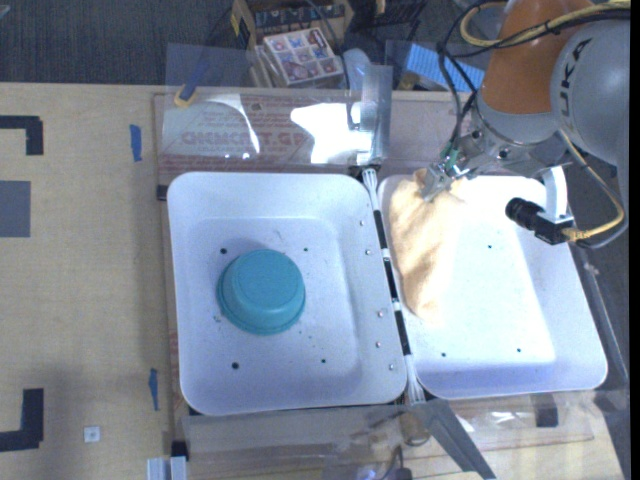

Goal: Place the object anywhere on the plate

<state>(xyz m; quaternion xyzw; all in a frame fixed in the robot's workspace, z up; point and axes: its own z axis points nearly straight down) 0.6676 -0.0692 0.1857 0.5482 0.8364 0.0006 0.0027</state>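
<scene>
Pale cloth point(420, 243) in the right bin point(520, 358) — top corner pinched between the fingers of the gripper point(438, 180), the rest trailing below and slightly left of it. Teal plate point(262, 290) upside down in the left bin point(200, 218), well left of and below the gripper. Probably the lifting step. Next — raise clear of the divider, carry left, release over the plate.

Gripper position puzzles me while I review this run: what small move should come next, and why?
Probably move the gripper left across the divider toward the teal plate. It now sits at the right bin's top-left corner, while the plate lies in the left bin. Whether it holds anything is unclear.
</scene>
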